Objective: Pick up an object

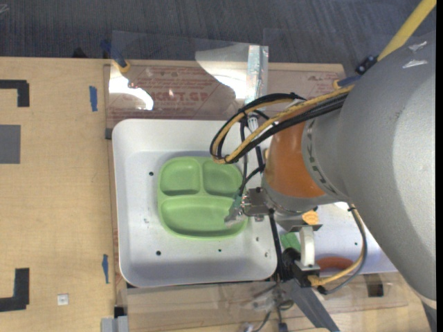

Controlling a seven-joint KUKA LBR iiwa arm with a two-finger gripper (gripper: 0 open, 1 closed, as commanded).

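Note:
A light green divided plate (pixel 194 198) with three compartments lies in the left white bin (pixel 135 185), near its middle. The grey arm with its orange band reaches in from the right and covers most of the right bin. My gripper (pixel 239 209) is down at the plate's right rim, at the edge between the plate and the bin's right wall. Its metal tip touches or nearly touches the rim. The wrist hides the gripper's far side.
Under the arm, in the right bin (pixel 346 237), peek a small green thing (pixel 291 241) and a red thing (pixel 337 262). Black and yellow cables loop above the wrist. A clear plastic sheet stands behind the bins. Wooden bench lies to the left.

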